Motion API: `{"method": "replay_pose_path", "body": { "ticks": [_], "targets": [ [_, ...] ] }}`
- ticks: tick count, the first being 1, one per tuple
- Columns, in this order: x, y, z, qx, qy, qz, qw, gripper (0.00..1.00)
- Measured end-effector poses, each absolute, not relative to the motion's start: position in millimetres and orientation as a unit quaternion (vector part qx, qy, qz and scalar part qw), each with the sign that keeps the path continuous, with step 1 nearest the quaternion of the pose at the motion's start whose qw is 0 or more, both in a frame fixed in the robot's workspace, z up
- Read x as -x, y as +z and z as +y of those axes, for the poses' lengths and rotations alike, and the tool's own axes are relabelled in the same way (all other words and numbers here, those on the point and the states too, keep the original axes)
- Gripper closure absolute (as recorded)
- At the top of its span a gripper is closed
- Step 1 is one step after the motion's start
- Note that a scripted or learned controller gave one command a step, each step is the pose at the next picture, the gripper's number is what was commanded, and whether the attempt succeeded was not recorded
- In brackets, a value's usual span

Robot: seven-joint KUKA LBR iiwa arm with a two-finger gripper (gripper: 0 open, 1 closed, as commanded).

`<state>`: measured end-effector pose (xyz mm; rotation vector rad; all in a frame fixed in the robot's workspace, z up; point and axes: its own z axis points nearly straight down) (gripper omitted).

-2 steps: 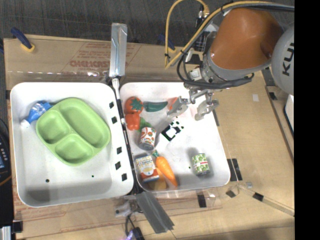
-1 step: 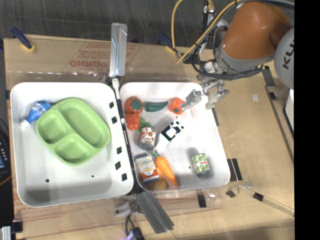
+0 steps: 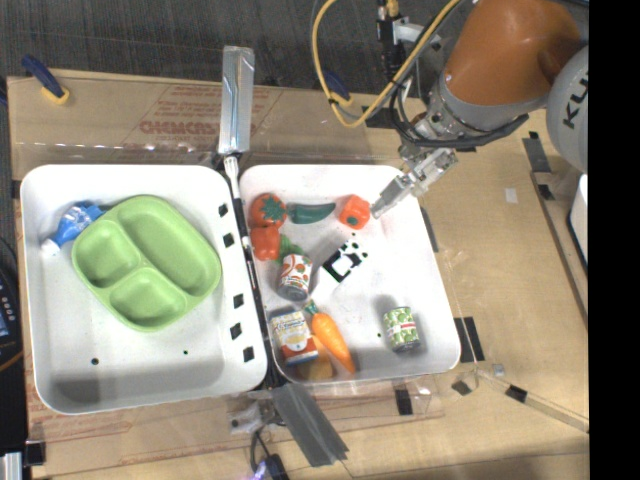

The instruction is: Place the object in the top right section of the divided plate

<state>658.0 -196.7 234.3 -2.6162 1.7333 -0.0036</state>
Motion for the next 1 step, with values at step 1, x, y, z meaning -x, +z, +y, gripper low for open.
{"method": "replay_pose_path", "body": {
  "ticks": [1],
  "targets": [
    [-657.8,251.9,-185.5,0.923,-0.0009,0.385,0.002,0.0]
  ]
}}
